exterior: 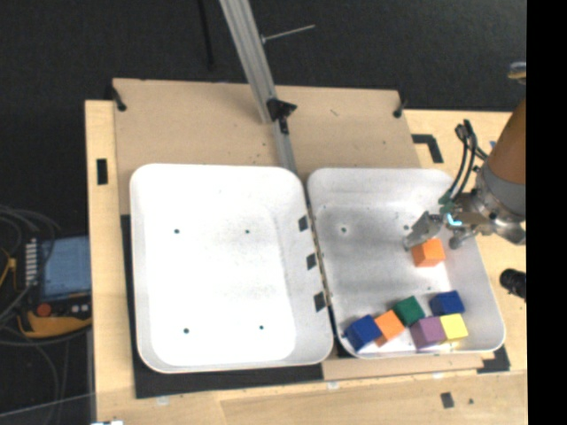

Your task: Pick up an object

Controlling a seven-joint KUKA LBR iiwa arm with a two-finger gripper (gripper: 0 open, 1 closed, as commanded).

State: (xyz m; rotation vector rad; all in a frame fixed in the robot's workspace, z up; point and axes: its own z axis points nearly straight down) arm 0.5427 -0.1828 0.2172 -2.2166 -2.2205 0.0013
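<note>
Between the fingers of the half-open pincer (440,234) an orange cube (429,252) is seen, seemingly gripped. Whether it has been raised off the bin (354,204) cannot be told; lifting clear is judged to remain.

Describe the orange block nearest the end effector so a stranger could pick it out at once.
Look in the right-hand shallow white bin. Near its right side, just below the end effector, sits a small orange cube. It lies alone, apart from the cluster of coloured cubes along the bin's near edge, which includes a second orange one.
</note>
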